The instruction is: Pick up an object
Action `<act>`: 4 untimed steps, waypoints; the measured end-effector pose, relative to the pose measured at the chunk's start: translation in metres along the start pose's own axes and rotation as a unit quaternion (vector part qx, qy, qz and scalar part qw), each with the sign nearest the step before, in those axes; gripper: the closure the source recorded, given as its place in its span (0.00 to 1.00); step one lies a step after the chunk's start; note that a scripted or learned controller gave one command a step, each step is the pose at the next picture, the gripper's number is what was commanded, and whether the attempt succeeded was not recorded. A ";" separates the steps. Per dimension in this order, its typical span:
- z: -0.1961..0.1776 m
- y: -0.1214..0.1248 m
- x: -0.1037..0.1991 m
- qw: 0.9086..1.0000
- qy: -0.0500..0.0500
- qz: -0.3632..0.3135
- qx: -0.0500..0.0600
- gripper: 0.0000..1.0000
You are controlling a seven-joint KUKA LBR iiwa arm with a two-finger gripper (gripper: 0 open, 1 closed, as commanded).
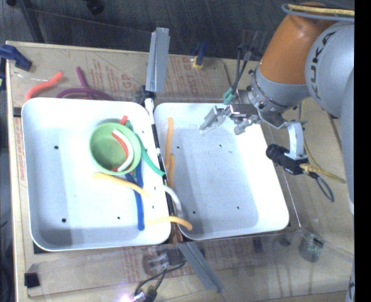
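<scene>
2 white bins (40,168); gripper (225,119) spread apart, ungrasping, above right bin (261,194).

High fixed camera, slanted over both bins (40,115)

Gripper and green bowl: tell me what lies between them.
From the gripper toward the green bowl in the camera view: bare floor of the right bin, an orange stick along its left wall, then the bins' adjoining rims.
</scene>
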State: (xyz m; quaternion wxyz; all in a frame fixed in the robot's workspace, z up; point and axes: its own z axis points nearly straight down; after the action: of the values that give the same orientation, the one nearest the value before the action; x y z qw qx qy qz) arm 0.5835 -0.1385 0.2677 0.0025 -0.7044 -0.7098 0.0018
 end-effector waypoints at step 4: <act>0.075 0.061 0.111 0.992 -0.001 -0.128 -0.002 1.00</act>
State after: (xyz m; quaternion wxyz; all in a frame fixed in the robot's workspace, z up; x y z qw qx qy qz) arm 0.6437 -0.0265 0.1921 0.0011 -0.6075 -0.7943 0.0009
